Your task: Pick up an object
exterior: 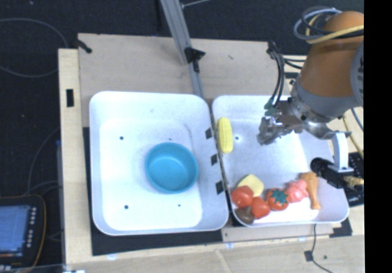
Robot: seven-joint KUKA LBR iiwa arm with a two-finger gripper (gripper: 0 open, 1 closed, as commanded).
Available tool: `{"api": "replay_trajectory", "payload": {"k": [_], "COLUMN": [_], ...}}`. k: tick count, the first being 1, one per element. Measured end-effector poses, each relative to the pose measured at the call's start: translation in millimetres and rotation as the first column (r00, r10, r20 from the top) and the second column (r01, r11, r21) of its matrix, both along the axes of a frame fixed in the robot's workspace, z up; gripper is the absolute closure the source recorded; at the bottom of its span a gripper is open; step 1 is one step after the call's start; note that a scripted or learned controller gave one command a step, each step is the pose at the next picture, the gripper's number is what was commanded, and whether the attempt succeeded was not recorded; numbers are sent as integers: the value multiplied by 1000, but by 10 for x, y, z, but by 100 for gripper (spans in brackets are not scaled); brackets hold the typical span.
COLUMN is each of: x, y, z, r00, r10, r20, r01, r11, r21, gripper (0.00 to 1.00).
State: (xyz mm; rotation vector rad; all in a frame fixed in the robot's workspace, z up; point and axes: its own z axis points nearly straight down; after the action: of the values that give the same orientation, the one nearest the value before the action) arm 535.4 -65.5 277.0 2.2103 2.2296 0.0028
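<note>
Toy food, heaped along the near edge of the right bin (318, 216): two red tomatoes (242, 196), (260, 207), touching; a red tomato with green calyx (277, 199) just beside them; a pale yellow wedge (250, 183) resting behind the first tomato; a brown piece (244, 216), partly hidden under the red ones, kind unclear; a pink piece (296, 190), shape hard to read; an orange piece (312, 190), long, lying at a slant against the pink one at the right end of the heap. Corn cob (225, 135): yellow, short, lying lengthwise by the right bin's left wall, well apart from the heap. Left bin (110, 106): white, shallow, rounded corners, holding one blue bowl (171, 167), round, upright, near its middle. Right bin: same make, set side by side with the left one, walls touching. Gripper (267, 134): grey metal, hanging over the far half of the right bin, to the right of the corn and apart from it, fingers pointing down; whether they stand wide or narrow cannot be told, and nothing is seen between them. Arm (334, 63): grey with orange band, entering from the right, cables looped at its top. Bench (135, 63): light wood, a grey metal rail (174, 11) crossing its far side at a slant. Handheld screen (18, 229): on the dark floor at lower left.
</note>
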Motion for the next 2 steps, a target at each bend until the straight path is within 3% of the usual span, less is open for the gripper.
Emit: {"api": "replay_trajectory", "payload": {"k": [1, 2], "x": [200, 173], "y": [542, 1022], "z": [-84, -144], "r00": [1000, 1000], "r10": [0, -1], "r20": [-2, -9], "r01": [0, 1], "r11": [1000, 1000], "r21": [1, 2], "gripper": [100, 100]}}
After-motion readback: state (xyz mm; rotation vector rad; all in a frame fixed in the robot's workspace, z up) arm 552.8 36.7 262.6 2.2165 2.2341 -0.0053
